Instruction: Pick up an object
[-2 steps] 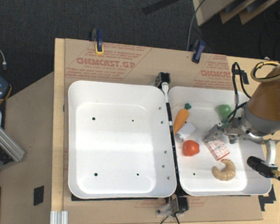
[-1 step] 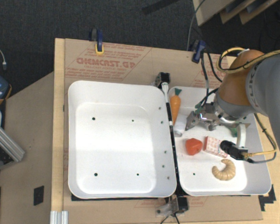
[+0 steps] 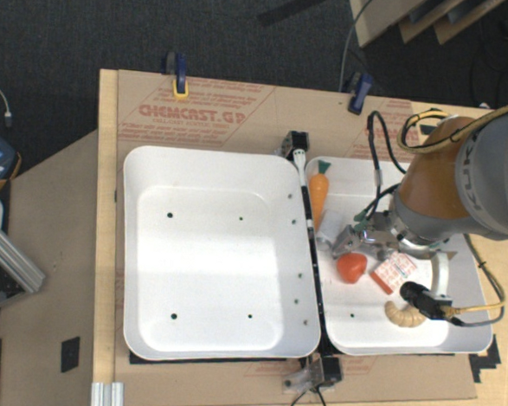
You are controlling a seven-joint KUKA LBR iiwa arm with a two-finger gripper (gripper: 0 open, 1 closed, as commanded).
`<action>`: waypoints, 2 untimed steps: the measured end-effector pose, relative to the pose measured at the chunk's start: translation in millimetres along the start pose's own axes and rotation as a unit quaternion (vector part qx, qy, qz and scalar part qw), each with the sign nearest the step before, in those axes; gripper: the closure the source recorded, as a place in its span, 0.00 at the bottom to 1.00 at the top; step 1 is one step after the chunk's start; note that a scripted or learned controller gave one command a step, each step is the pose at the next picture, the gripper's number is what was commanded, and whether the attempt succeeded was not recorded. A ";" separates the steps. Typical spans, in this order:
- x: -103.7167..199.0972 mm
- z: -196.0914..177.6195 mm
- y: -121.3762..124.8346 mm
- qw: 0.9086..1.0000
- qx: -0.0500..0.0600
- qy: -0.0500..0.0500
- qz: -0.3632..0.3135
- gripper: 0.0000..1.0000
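My gripper [image 3: 353, 240] hangs low over the left part of the right bin [image 3: 349, 330], below the grey arm with its orange band [image 3: 433, 180]. A red round tomato-like object [image 3: 351, 268] lies just under and in front of the gripper. An orange carrot with a green top [image 3: 318, 194] lies along the bin's left wall, to the gripper's upper left. To the right of the red object is a red-and-white packet [image 3: 394, 272]. A tan croissant-shaped piece [image 3: 405, 315] rests near the bin's front. Nothing is visibly held.
The left bin [image 3: 148, 234] sits beside the right one, separated by a raised double rim [image 3: 310, 262]. Cables [image 3: 467, 312] trail over the right bin's right side. Blue clamps [image 3: 178, 67] hold the bench board at the back.
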State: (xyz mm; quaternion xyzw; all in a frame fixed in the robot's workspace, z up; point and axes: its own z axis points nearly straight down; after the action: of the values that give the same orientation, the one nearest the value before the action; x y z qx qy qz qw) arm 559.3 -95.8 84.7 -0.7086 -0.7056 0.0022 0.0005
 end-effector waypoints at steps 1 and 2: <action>-3.8 -6.5 64.6 1.000 0.008 0.003 -0.006 0.00; -9.7 0.6 16.8 1.000 0.001 0.002 -0.001 0.00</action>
State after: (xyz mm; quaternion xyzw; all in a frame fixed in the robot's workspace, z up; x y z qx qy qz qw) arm 576.0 -105.6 84.0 -0.7078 -0.7064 0.0014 0.0027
